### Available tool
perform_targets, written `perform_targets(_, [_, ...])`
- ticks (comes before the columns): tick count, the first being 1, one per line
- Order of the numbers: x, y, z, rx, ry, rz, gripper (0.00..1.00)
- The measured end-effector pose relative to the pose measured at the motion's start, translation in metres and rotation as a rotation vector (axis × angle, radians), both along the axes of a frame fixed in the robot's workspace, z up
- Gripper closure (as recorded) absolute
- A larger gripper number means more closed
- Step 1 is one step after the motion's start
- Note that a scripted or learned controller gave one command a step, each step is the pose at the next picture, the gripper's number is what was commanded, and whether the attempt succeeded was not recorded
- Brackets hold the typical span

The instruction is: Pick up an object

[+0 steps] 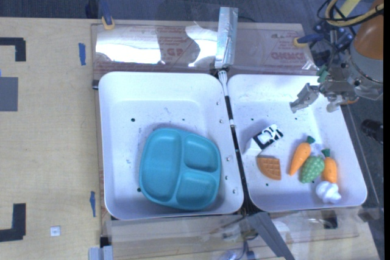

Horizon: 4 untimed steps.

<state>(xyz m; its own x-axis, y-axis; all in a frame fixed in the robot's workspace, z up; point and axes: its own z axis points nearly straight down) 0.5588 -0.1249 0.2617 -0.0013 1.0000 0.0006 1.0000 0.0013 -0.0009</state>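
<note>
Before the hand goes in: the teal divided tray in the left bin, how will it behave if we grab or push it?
The teal divided tray looks like rigid moulded plastic, so probably stiff and light for its size. It lies flat and wide in the left bin, so it will likely slide rather than tip or roll. Its smooth rounded rim may slip from the hand, which looks narrow for it.

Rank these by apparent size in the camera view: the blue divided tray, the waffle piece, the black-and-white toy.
1. blue divided tray, by far the largest.
2. waffle piece and black-and-white toy look alike; no ranking.
</note>
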Motion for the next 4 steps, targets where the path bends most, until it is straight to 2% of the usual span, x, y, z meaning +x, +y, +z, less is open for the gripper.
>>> perform_targets(1, [-0.043, -0.038, -0.088, 0.0, 0.006, -0.053, 0.0])
perform_targets(2, [-0.044, -0.054, -0.175, -0.001, -0.005, 0.254, 0.0])
perform_targets(3, [-0.042, -0.054, -0.163, -0.004, -0.012, 0.254, 1.0])
perform_targets(4, [0.015, -0.012, -0.074, -0.001, -0.006, 0.029, 1.0])
